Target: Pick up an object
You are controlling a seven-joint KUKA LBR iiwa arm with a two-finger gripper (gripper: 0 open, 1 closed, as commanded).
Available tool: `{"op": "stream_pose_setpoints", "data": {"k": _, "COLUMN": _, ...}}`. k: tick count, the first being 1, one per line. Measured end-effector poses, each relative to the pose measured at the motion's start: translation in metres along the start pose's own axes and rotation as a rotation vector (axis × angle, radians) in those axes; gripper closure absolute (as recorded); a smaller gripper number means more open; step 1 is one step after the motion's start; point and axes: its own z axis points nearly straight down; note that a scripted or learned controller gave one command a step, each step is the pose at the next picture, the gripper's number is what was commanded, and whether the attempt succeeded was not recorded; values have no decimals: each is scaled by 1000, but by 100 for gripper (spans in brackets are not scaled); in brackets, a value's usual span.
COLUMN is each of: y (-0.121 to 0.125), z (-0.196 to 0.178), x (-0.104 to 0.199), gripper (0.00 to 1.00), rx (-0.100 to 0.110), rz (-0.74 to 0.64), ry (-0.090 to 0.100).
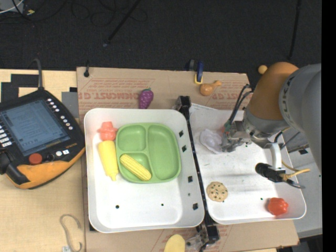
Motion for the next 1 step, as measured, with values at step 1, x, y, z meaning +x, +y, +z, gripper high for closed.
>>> {"op": "stream_pose_setpoints", "data": {"k": 1, "y": -5, "z": -44, "x": 0, "gripper": 100, "rx": 1, "rz": 2, "ry": -2}}
